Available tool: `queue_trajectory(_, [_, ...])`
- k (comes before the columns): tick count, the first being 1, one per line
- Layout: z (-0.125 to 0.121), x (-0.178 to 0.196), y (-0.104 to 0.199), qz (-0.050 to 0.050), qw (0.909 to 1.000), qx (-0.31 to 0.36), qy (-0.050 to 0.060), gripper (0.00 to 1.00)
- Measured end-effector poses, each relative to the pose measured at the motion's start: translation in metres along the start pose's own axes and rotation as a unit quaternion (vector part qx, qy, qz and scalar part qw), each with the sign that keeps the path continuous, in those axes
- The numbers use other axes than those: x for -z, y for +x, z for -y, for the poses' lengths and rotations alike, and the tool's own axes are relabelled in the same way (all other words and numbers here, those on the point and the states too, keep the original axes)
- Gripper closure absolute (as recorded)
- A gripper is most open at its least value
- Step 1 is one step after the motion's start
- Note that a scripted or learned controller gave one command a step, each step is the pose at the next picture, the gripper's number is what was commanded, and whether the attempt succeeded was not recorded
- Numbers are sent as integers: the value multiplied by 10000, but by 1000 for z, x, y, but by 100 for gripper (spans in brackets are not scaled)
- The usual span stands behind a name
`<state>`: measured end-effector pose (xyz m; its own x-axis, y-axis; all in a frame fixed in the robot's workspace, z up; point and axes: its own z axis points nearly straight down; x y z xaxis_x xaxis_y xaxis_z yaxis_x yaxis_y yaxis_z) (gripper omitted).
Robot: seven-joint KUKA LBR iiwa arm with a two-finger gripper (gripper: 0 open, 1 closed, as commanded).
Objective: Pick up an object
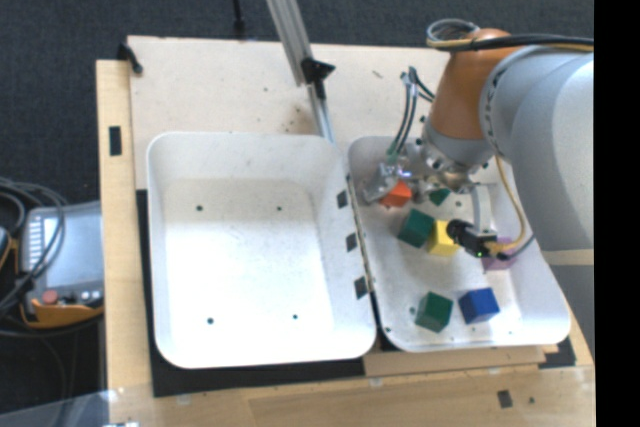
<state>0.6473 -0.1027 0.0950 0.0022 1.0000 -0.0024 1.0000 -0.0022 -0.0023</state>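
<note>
Nearest the lens, at the near end of the right bin [545,320], sit a green block [434,311] and a blue block [479,304] just beside each other, both resting free on the white floor. Farther in, a second green block [413,229] touches a yellow block [441,237], and past them an orange block [397,196] lies right at the jaws [385,183], close to the bin's left wall. The grey arm [530,135] with its orange band [465,100] comes in from the right, bent low over that far corner. Whether the jaws are spread or closed I cannot tell; the metal parts blur together there, and whether the orange block is actually held is not clear either. The left bin [160,215] stands alongside on the desk [220,75]. The likely trouble: the orange block is crowded against the wall and near the green one, so a closing grasp might catch only an edge and let it slip on lifting, or nudge the neighbouring blocks. The loose cable [500,250] hanging by the yellow block could also snag or drag something.
</note>
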Motion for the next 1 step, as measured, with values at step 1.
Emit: queue_trajectory(1, [-2,14,-1,-5,10000,-18,-31,100])
